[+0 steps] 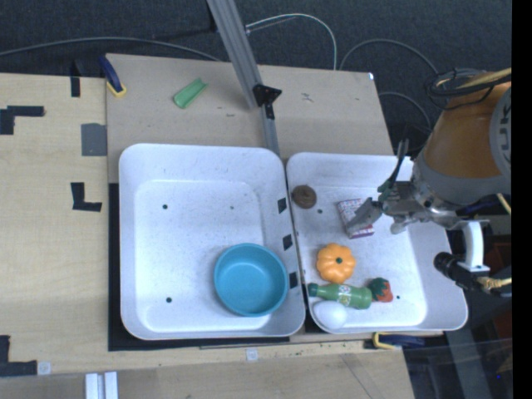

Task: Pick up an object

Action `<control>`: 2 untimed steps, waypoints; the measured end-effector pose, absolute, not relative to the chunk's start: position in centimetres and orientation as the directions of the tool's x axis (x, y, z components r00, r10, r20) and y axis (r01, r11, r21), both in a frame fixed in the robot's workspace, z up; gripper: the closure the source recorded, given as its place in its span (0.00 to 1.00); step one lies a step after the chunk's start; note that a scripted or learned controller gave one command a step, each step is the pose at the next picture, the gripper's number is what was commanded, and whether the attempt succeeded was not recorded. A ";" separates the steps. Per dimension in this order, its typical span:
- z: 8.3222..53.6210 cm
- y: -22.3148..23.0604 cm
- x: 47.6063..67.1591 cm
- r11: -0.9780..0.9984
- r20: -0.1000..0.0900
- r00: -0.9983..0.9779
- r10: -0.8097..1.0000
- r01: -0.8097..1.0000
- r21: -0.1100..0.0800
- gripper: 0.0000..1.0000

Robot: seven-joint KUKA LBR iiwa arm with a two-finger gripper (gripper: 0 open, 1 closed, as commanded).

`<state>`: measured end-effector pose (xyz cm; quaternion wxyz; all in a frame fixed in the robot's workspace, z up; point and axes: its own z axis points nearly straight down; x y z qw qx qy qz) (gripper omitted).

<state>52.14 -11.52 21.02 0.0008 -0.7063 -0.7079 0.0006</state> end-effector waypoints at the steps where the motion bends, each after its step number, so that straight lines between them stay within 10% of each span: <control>1: 21.0 -11.5 52.1 0.002 0.000 -0.002 1.000 1.000 -0.002 0.00; 2: 14.9 -11.0 51.3 0.001 0.001 -0.001 1.000 1.000 -0.009 0.00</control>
